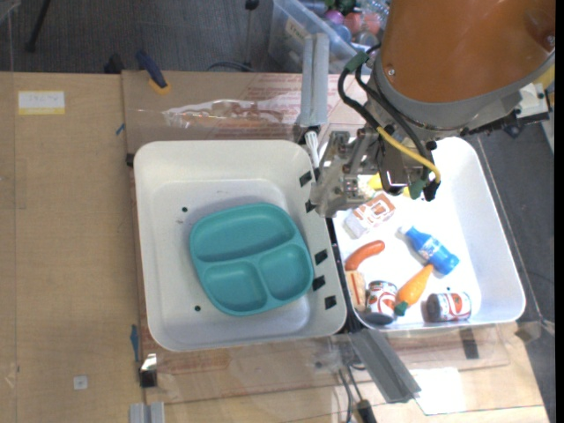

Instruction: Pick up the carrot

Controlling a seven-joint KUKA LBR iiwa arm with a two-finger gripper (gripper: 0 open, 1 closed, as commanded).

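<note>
Hanging over the inner edge of the right bin (498, 236), the gripper (345, 183) sits amid a tangle of metal parts and yellow cable below the arm's (467, 33) broad orange band, and whether it is released or clenched cannot be told from this slant; nothing can be seen held in it. Just below and to the right of the gripper lies a small white and orange carton (370, 211), close to it but not clearly touching. Lower still is a red sausage (365, 254), lying at a slant. The carrot (414, 285) rests well below and to the right of the gripper, on the bin floor near the front wall, orange with its green end pointing down toward a red and white can (381, 298) just beside it on the left. A dark jar with a white label (447, 306) lies just to the carrot's right, and a blue bottle with a white cap (432, 249) lies just above the carrot, tilted. To the left of the gripper, in the left bin (159, 174), a teal divided plate (251, 258) with three compartments lies flat on the floor, well apart from the carrot.
</note>
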